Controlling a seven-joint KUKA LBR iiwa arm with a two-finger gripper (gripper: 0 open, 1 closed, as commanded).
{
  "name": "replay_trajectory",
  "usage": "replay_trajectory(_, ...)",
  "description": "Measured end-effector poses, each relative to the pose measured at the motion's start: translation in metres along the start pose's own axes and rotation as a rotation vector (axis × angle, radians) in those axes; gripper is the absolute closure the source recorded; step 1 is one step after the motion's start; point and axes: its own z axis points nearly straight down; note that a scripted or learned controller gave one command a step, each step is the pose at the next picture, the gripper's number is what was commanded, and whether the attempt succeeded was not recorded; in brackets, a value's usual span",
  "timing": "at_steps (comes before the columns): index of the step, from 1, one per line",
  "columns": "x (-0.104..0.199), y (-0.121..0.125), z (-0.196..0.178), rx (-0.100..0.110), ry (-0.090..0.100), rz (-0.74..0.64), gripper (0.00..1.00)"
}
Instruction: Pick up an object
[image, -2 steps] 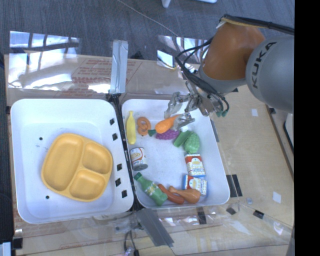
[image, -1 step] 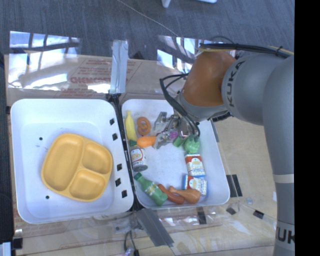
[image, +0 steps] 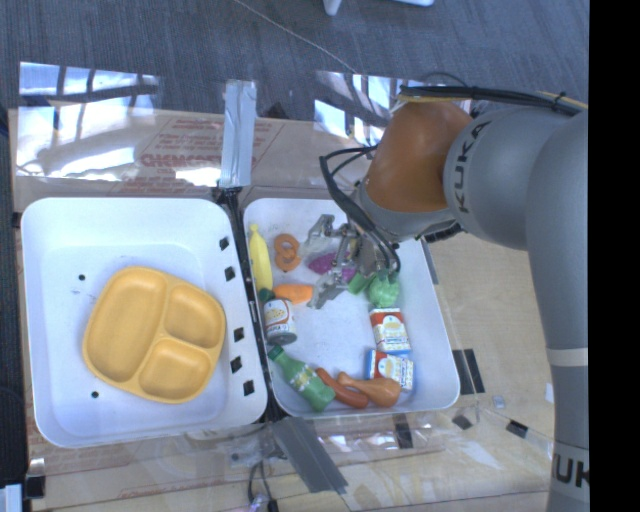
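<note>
Two white bins sit side by side; the right bin (image: 440, 345) holds toy food. A yellow banana (image: 259, 257), slim and slightly curved, lies along its left wall, long axis running near-to-far. The gripper (image: 335, 262) hovers beside it; how far it is open cannot be told.

— What is in the left bin (image: 50, 240)?
— A yellow tray (image: 152, 333). It has three parts and lies flat, a bit turned.
— What are the bins sitting on?
— Brown cardboard (image: 180, 145) with red writing. A strip of grey tape (image: 236, 135) runs down it, toward the gap between the bins.
— And at the bottom?
— More grey tape (image: 310, 455) sticks out just under the right bin (image: 445, 345).
— What is behind it all?
— A dark grey floor (image: 150, 40).
</note>
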Motion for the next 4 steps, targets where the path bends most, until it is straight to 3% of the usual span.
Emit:
replay_trajectory(1, -0.025, 0.017, 0.033, 0.001, -0.010, 0.040, 0.00)
replay_trajectory(2, 0.029, -0.038, -0.129, 0.004, -0.016, 0.135, 0.00)
replay_trajectory(3, 0.076, -0.090, 0.000, -0.001, 0.009, 0.173, 0.00)
replay_trajectory(4, 0.065, -0.067, 0.037, 0.000, -0.002, 0.227, 0.00)
